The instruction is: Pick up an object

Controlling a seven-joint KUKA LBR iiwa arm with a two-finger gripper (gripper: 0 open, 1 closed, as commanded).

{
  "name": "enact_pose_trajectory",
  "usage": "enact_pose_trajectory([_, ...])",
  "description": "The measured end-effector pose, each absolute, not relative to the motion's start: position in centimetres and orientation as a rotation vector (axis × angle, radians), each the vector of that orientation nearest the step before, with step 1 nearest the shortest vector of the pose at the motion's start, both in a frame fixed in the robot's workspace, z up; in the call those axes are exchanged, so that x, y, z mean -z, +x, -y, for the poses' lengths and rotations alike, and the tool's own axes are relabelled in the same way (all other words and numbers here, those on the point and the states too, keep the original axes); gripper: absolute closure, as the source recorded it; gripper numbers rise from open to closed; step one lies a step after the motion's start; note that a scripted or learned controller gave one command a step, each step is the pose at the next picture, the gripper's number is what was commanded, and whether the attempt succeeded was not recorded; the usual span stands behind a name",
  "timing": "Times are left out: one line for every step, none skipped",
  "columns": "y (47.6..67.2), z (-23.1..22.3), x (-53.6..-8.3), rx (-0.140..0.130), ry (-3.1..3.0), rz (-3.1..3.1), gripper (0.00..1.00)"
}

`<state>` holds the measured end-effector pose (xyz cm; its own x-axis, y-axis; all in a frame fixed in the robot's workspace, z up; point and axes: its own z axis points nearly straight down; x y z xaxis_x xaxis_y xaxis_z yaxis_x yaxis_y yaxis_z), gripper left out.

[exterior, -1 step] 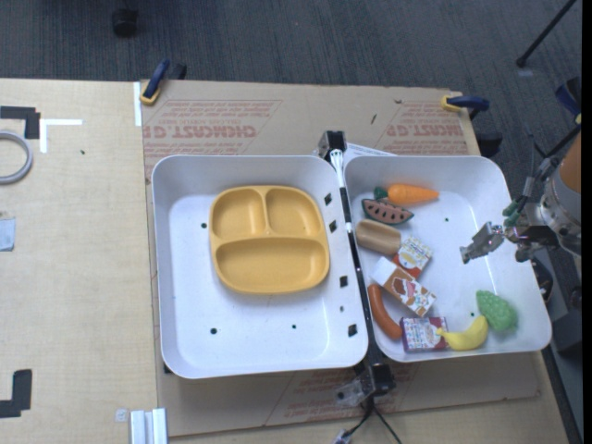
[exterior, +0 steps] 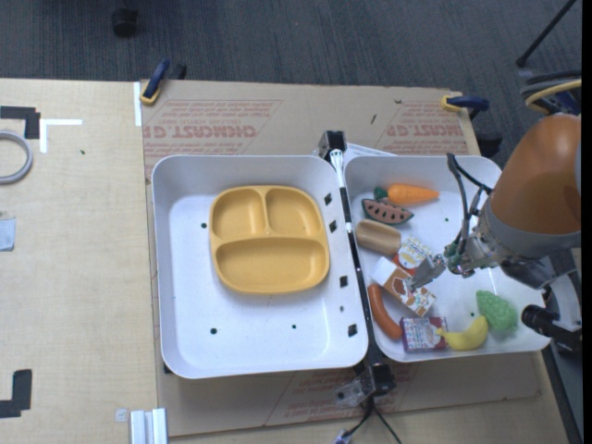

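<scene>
Your gripper (exterior: pixel 433 268) is down in the right bin (exterior: pixel 462 169), just above the small cartons (exterior: pixel 407 289) among the toy food. You cannot tell how the jaws stand. Nothing looks lifted; the pick remains undone.

Divided plate (exterior: pixel 270 239) in left bin (exterior: pixel 185 340); toy foods in right bin (exterior: pixel 462 169).

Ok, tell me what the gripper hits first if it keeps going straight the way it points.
Probably the small orange-and-white carton in the right bin. The gripper points down and left, its tip just above that carton. Depth is hard to judge from this slanted view.
</scene>
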<state>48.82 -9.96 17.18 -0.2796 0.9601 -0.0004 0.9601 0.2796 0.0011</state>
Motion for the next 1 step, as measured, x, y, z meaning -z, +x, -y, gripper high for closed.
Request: enact_pose_trajectory([53.6,3.51,-19.23,-0.001,1.725,-2.624,0.0])
